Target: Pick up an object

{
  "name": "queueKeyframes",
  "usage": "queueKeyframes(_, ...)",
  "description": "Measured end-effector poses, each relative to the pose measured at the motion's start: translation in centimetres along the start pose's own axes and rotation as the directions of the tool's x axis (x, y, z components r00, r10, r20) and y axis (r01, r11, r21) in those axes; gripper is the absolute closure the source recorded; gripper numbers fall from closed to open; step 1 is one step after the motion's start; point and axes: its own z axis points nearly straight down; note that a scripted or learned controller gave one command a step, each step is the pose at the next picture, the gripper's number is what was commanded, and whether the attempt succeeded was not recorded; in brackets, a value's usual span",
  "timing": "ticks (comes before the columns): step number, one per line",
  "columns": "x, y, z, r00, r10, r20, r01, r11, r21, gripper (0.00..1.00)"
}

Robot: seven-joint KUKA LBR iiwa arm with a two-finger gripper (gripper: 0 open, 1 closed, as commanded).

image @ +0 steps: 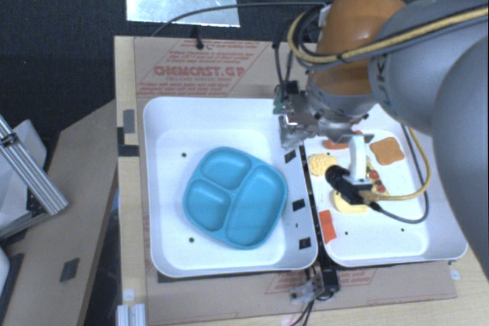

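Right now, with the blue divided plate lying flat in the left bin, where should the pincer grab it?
Grip the blue divided plate by its raised rim, at the upper-left edge, coming straight down. It lies flat and looks too wide to span, so the rim is likely the only hold. That edge has bare left bin floor beside it; the right edge crowds the wall.

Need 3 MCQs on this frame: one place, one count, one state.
1. The blue divided plastic plate lies in: A the white bin on the view's left; B the white bin on the view's right; C neither bin.
2. Its compartments: A two; B three; C four.
3. The plate is: A on edge; B upside down; C flat, hollows up.
A: that bin's walls surround it. B: ridges mark three wells. C: the wells face the camera.
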Motion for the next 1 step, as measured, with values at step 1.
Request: queueKeyframes(1, 3.03, 1.69, 2.38, 1.000, 0.002, 0.001, -0.002, 1.000, 0.001, 1.00)
